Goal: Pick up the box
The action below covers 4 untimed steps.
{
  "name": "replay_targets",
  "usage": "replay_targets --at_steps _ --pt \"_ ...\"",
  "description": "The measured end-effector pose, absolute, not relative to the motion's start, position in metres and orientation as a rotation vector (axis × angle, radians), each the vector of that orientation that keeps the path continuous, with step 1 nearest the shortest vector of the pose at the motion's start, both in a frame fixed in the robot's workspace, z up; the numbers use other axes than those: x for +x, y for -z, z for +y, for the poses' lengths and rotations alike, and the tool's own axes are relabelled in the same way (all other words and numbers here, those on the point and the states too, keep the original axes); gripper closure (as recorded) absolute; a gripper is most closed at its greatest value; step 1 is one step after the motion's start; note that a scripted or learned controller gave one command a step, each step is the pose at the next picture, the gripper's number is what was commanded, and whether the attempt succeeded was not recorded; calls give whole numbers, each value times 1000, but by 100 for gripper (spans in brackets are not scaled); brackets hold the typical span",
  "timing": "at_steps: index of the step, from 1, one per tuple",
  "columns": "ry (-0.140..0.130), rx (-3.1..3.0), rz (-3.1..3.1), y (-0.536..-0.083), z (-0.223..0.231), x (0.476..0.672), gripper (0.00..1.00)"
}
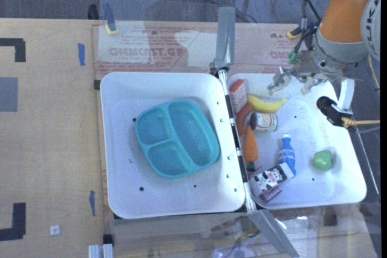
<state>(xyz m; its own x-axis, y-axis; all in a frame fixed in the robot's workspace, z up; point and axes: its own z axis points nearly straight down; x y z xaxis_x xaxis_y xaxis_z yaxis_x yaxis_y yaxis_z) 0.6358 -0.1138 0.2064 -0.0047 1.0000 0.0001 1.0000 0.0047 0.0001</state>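
Box (268,182), cow-print, lies at right bin (344,187) lower-left corner, touching blue bottle (286,154). Green item (323,159) to its right. Carrot (250,143), can (265,121), banana (265,103) further up. Gripper (292,80) at top, fingers apart, holding nothing.

Gripper (292,82) open, hovering over right bin (351,187) far edge, above banana (265,103). Cow-print box (270,180) lies near front left corner, beside blue bottle (286,152). Teal divided plate (176,137) in left bin (118,148).

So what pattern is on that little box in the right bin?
The box has black-and-white, cow-like patches, seen in the camera view.
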Motion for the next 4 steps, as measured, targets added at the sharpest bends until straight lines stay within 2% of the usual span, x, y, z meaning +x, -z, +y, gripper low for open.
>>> replay_targets --at_steps 1,2,3,4 --pt "-7 2199 2235 -88 -129 621 0" --pt "-6 1741 2607 -88 -151 624 0" --pt "-10 1743 2593 -100 -155 626 100" --pt "-10 1744 2593 -100 -156 626 0"
